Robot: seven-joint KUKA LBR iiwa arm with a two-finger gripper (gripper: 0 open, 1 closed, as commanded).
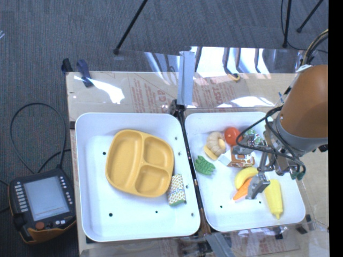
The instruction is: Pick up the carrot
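Carrot (241, 190), small orange toy, lies lower right of frame in right bin (225, 224), wedged betw. banana (245, 176) and gripper (257, 187). Gripper sits right at carrot's upper end; can't tell whether its fingers are open or closed. Prob. light, rigid, smooth plastic; best grip looks like across mid-body.

Two bins side by side on the worktop (123, 92).

The left bin (91, 197) holds a plate (140, 162) with a sponge (176, 189) touching its near right edge. In the right bin (225, 218), the bun (217, 141) lies left of the tomato (231, 135), the leaf (204, 165) nearer than the bun, the carrot (240, 190) just under the banana (245, 175), the corn (274, 197) to their right, and the claw (258, 186) over the carrot's right end.
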